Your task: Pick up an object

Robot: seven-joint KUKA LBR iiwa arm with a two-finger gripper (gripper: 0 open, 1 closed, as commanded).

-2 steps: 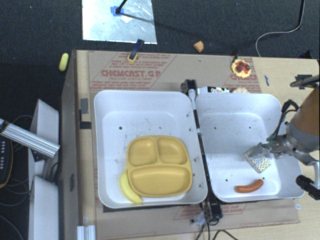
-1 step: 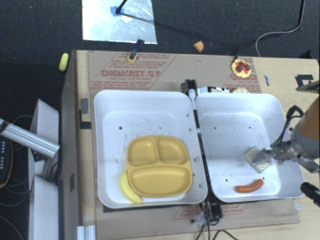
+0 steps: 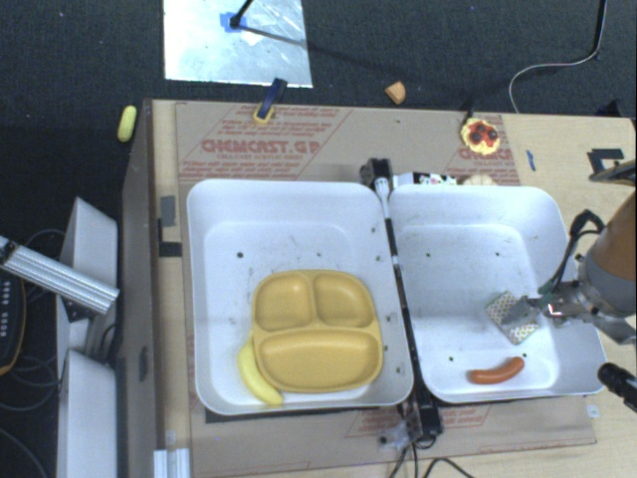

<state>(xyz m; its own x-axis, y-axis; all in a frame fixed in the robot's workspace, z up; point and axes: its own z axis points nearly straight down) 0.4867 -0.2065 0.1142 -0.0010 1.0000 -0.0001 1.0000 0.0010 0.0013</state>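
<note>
In the right bin (image 3: 468, 212) a small grey checkered object (image 3: 512, 316) lies near the right wall. An orange-red sausage (image 3: 496, 371) rests near that bin's front edge. The left bin (image 3: 224, 217) holds a yellow divided plate (image 3: 317, 329) with a yellow banana (image 3: 257, 377) against its front-left rim. My gripper (image 3: 553, 308) reaches in from the right, low over the right bin, its tip right next to the grey object's right side. Whether it touches that object I cannot tell.
The arm's grey body (image 3: 609, 282) covers the right bin's right wall. On the cardboard behind the bins sit a small toy pizza (image 3: 481, 134) and a blue-and-yellow tool (image 3: 268, 102). A black divider (image 3: 393, 267) runs between the bins.
</note>
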